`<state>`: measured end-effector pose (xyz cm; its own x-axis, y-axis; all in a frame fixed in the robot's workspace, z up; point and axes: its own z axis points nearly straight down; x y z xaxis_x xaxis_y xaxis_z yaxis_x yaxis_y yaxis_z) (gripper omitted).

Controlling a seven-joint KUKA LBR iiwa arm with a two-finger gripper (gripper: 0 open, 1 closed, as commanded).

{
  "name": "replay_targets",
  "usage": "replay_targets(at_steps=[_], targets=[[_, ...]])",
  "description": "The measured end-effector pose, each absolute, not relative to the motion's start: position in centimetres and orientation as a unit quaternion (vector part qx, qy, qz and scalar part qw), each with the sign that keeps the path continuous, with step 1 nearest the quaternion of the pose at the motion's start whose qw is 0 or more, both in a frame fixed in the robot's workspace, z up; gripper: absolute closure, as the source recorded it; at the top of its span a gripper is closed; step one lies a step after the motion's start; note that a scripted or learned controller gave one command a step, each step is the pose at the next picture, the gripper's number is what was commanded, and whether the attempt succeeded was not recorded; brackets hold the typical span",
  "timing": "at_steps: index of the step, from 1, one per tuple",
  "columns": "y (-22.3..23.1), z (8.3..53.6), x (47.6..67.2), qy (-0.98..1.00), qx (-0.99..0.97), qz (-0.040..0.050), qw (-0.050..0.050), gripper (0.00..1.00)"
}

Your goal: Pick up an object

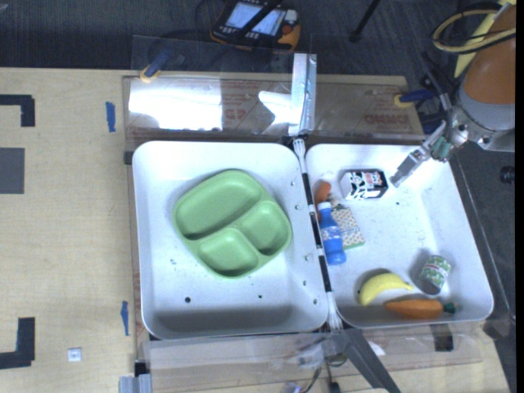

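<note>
Claw [407, 169] sits over the upper right corner of the right bin [467, 211], arm [490, 88] coming in from the top right. Can't tell if it's released or clenched; nothing visible between the tips. It's apart from every object, nearest one being the carton.

Count, right bin, 7 items:
- 1 black-and-white carton [363, 183], upper middle, just left of the claw
- 1 small orange-brown item [324, 191], by the left wall, too small to identify
- 1 blue bottle [332, 234] lying along the left wall, just below that item
- 1 patterned packet [350, 228], touching the bottle's right side
- 1 banana [385, 286], lower middle
- 1 carrot [416, 307], just below the banana, touching it
- 1 small green-patterned can [435, 273], right of the banana, tilted

Left bin [155, 219], 1 item:
- 1 green divided plate [232, 222], three compartments, roughly centred

2 bins total, side by side, walls touching in the middle.
</note>
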<state>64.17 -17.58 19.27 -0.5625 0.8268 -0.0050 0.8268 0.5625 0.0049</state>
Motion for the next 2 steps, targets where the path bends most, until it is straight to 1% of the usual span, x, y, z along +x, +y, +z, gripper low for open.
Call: replay_targets(at_steps=[1, 2], targets=[[-19.9, 11.1, 53.6, 0.859, 0.513, 0.0004, 0.001, 0.0], [-22.1, 8.7, 51.7, 0.896, 0.444, 0.0025, 0.002, 0.0]])
